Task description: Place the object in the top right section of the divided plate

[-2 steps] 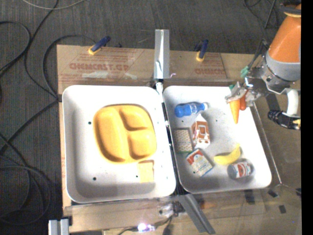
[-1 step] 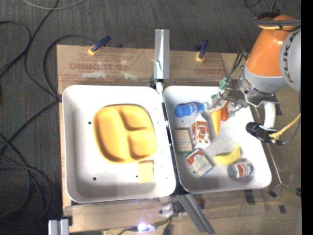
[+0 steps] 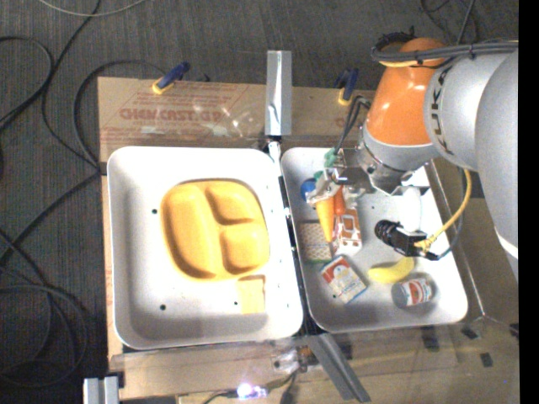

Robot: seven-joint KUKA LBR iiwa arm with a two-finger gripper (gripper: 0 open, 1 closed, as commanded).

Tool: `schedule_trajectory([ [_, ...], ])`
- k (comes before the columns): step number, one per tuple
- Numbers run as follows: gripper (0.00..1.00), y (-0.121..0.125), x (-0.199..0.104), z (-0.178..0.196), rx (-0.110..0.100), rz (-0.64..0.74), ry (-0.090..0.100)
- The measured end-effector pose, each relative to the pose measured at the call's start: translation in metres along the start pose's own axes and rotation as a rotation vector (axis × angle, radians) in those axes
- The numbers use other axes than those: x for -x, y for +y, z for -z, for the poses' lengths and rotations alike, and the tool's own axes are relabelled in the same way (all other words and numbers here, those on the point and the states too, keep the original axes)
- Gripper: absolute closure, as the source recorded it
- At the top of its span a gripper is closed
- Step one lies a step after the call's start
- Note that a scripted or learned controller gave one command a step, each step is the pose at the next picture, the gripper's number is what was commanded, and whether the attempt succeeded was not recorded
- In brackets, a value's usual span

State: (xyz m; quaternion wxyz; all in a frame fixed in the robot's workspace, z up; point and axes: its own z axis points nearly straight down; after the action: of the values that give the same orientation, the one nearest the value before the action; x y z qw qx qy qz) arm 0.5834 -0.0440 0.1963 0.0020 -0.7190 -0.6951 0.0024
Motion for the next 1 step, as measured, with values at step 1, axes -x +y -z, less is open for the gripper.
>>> schedule_trajectory([
  [1,1.00,-0.0321,-0.0704,-0.0160,-0.002,0.009,-0.001],
])
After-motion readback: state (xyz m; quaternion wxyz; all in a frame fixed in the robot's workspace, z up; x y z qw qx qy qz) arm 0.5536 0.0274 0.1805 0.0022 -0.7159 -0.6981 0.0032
